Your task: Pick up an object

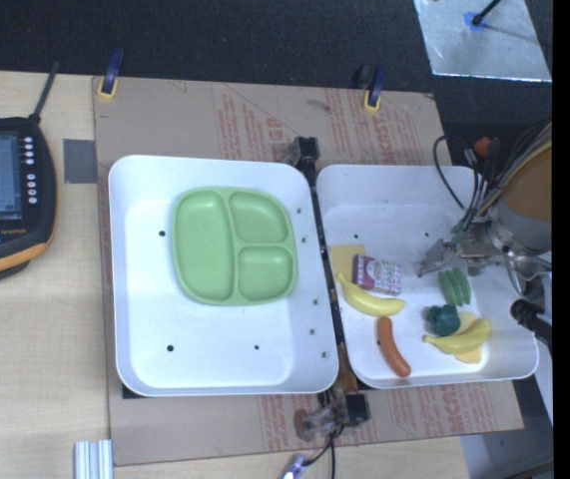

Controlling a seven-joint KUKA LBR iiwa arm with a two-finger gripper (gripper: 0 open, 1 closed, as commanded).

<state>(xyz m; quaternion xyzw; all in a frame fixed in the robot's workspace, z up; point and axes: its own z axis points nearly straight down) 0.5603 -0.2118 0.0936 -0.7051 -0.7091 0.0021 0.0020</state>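
**Toy food in the right bin, gripper hanging over its far side**

Nearest the lens, at the near edge of the right bin (524, 367), lie a small banana (461, 339) and an orange sausage (393, 347). Starting from the gripper (442, 259): it hangs over the bin's right half, and whether its fingers stand apart or together I cannot tell from this slant; nothing is seen between them. Just beside it, toward the camera, lies a green pickle-like piece (454, 286), and next to that a dark green lump (443, 317) touching the small banana. Further left sit a printed packet (377, 273) and a larger banana (364, 292) that it overlaps. The left bin (145, 367) carries a green divided plate (233, 244); a tablet controller (0, 193) rests on the table (45, 367).

By the look of them these are light, stiff plastic toys, smooth and likely slippery, not fragile. The green piece seems the closest candidate, best taken across its narrow width at mid-length. The curved bananas would probably roll or squirt out unless pinched across the middle of the body.
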